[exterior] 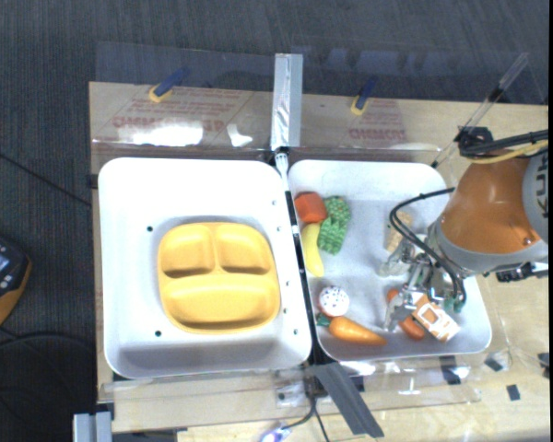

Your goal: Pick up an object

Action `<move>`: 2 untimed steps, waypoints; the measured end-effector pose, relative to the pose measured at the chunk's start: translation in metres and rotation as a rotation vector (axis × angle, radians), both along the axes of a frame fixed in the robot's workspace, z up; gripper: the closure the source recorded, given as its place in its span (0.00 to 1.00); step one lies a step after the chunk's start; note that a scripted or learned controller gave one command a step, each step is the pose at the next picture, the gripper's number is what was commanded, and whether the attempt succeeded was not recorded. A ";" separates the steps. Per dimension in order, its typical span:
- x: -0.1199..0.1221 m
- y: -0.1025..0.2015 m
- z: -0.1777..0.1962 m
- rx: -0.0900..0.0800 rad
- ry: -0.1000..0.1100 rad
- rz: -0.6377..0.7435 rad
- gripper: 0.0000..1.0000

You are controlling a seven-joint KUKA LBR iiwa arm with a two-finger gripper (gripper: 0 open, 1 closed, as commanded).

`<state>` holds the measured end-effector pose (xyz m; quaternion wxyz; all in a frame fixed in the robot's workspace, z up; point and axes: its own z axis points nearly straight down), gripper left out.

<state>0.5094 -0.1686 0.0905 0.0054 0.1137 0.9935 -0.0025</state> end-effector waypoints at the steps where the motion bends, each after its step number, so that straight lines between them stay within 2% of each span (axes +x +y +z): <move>1: -0.019 0.028 0.001 0.000 -0.011 -0.046 0.00; 2: -0.018 0.029 0.011 0.000 -0.011 -0.045 1.00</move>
